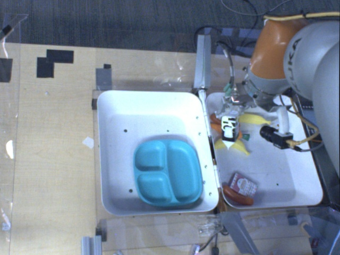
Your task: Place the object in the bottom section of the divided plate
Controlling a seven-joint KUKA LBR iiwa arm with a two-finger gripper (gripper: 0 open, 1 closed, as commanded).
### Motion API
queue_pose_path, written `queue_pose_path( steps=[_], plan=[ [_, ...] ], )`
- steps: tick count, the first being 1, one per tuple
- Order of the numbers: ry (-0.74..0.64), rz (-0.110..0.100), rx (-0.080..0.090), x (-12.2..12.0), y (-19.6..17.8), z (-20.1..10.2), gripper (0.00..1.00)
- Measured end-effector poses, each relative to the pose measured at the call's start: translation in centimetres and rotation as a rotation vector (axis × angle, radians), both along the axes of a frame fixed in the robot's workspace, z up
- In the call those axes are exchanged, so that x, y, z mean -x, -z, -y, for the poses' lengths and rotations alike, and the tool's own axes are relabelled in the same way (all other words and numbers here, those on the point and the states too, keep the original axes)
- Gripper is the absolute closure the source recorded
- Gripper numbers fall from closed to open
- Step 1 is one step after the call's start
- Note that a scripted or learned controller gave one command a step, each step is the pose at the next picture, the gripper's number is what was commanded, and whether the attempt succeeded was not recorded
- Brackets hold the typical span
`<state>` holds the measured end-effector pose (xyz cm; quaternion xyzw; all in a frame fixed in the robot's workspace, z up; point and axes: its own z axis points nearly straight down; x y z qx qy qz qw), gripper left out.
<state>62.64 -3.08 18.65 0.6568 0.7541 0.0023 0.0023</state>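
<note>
Objects for the task sit under the grey arm (313, 52) in the right bin (287, 174). The left bin (127, 110) holds the blue divided plate (167, 171), which has nothing on it. The gripper (229, 126) hangs low over a small heap by the banana (255, 119); I cannot tell whether it grips anything. The banana looks light, stiff and smooth, so it is probably best pinched across its middle. A red packet (243, 185) lies well apart.

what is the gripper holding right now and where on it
Cannot be told. The gripper is down among the yellow and orange items in the right bin, but no grasp is visible.
</note>
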Motion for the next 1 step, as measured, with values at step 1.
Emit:
queue_pose_path(
  steps=[1],
  plan=[
    [0.079,0.0,0.002,-4.35,-0.57,9.1,1.0]
  ],
)
